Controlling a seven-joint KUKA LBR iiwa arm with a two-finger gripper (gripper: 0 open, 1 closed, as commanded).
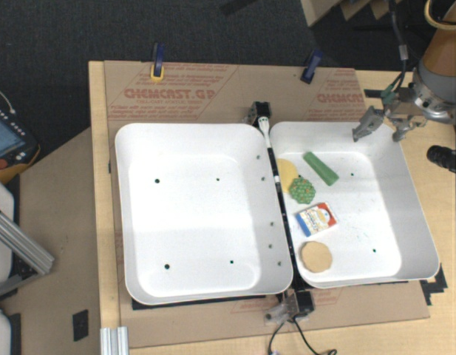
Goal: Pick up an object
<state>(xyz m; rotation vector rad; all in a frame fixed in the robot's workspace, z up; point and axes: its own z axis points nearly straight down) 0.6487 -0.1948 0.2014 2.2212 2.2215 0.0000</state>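
The gripper (381,126) hangs over the far edge of the right bin (405,220), fingers spread apart and holding nothing. The green block (320,168) lies nearest, toward the camera and to the gripper's left in the view, its long axis slanting diagonally. Beyond it lie a yellow piece (286,173), a green ball (302,190), a small packet (317,220) and a tan disc (315,257). The left bin (139,198) sits farther off.
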